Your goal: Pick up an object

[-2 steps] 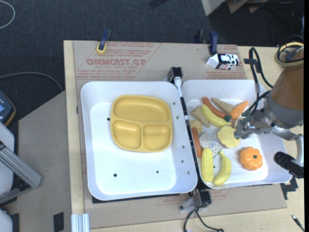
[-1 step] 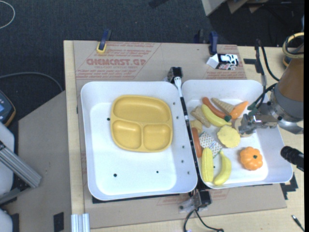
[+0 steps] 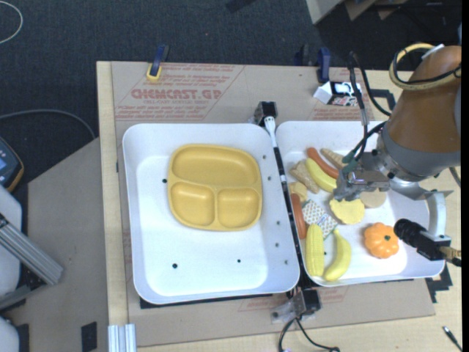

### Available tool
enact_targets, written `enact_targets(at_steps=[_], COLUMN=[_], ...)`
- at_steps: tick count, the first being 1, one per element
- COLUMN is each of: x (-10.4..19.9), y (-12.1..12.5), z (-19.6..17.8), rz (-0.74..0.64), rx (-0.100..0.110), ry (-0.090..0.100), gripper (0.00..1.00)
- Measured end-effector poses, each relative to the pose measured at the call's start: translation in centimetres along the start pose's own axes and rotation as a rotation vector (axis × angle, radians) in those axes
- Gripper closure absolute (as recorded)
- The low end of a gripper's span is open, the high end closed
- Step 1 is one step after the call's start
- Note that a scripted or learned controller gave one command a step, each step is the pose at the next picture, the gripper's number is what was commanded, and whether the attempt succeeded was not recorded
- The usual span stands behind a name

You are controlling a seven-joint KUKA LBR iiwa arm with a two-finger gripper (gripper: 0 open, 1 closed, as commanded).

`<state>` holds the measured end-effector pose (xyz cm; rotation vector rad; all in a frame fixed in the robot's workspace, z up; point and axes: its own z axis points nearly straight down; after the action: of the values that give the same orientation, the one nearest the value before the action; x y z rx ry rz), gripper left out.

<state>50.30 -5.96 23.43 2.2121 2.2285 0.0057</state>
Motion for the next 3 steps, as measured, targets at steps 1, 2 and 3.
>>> enact_targets(at_steps=[1,2,3], x=[4.9,9.5,11.9], y=[0.3,0.7,0.6], z=[1.4,1.8,1.7], rz=[0.002,0.002,0.004], rx=[0.007,0.004,0.004], ry=[0.001,0.0,-0.001], gripper=[1.0,1.0,1.0])
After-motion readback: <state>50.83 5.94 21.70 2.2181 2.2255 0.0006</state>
